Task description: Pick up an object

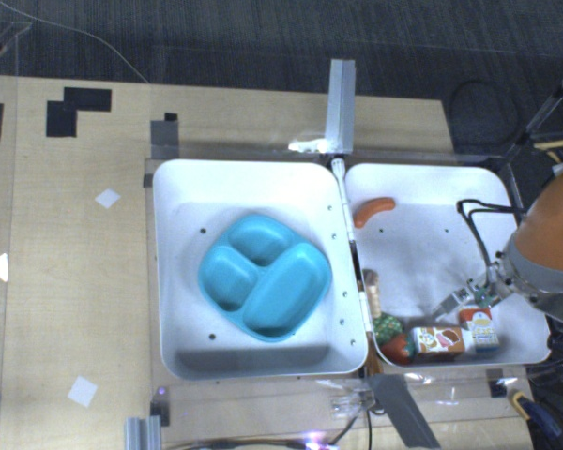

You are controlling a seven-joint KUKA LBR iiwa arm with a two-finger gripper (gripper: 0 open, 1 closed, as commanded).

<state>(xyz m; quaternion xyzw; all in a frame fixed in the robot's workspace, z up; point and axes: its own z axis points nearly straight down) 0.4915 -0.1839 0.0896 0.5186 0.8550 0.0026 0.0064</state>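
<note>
Juice carton (446, 340) lies in the right bin (422, 251), just below the gripper (467, 298); gripper's state unclear.

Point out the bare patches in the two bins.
Right bin: bare floor between the sausage and the gripper; crowded along the near wall around the carton. Left bin: only margins around the blue divided plate.

Pale wood-grain desk (66, 279) with black square marks, two shallow white plastic bins (174, 251), sky-blue three-compartment plate (263, 275), orange-red sausage (373, 210), red-and-white printed carton (441, 340), green leafy toy (388, 327), orange arm band (552, 228)
</note>
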